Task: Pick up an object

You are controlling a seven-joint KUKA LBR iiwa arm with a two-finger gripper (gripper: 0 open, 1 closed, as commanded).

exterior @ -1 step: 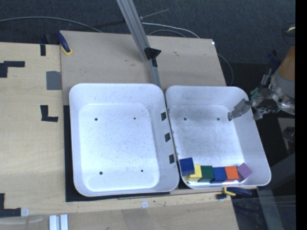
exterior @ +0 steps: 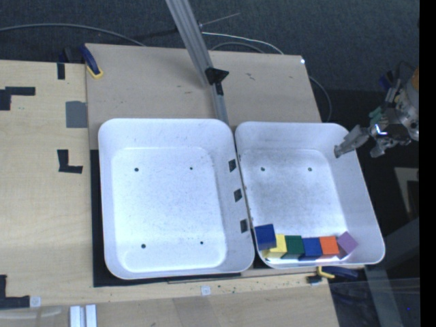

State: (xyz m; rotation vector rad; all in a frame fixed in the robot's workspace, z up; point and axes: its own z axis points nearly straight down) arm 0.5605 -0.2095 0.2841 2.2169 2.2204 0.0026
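Gripper (exterior: pixel 349 144) hangs over right bin's (exterior: pixel 354 182) far right rim. I see blocks (exterior: pixel 303 244) rowed along its near wall, below gripper; left bin (exterior: pixel 109 182) beyond.

I see even, cool overhead light across two shallow white plastic bins (exterior: pixel 170 131), faint shadows, mild glare, soft focus and grain throughout.

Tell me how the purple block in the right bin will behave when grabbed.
The purple block looks rigid and small, so probably light. Its flat faces suggest it will slide, not roll. It sits tilted against the bin wall beside the orange block, so it may pivot or jam.
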